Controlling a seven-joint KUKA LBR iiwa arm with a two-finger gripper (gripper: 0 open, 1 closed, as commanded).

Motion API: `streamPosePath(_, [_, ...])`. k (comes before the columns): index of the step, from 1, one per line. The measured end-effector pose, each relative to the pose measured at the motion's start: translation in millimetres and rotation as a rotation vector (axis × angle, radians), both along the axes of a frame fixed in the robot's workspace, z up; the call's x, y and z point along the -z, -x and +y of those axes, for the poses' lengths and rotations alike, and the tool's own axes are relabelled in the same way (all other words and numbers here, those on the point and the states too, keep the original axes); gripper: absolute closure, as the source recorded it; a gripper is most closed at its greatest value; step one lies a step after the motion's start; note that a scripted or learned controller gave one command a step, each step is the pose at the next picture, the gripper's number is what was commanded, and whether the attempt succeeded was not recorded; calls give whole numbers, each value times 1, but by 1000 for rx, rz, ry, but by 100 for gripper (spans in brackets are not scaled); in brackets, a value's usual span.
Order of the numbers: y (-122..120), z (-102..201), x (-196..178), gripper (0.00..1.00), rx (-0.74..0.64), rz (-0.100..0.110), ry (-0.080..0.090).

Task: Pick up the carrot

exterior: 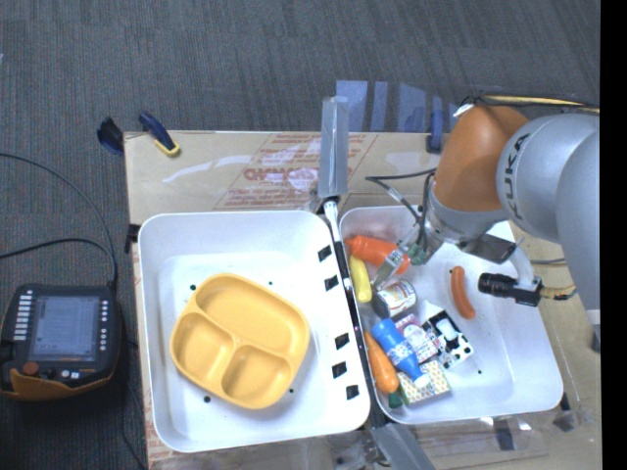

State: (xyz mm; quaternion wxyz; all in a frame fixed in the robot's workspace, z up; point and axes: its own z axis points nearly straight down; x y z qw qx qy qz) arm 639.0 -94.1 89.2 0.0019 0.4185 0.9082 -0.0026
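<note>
1. Smooth yellow plastic tray (240, 339) with three rounded compartments lies in the left white bin (157, 262).
2. Tapered orange carrot (382, 359) lies among clutter in the right white bin (534, 360).
3. Grey metal gripper (405, 258) is above another carrot; grip state unclear.

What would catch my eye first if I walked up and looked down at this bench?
Probably the big grey and orange robot arm reaching in from the right over the right bin, where a jumble of small toys lies, among them a carrot near the bin's left wall. Next, the yellow divided tray in the left bin.
</note>
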Motion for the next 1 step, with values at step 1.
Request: streamPosePath(1, [-1, 5, -10, 100, 0, -2, -6])
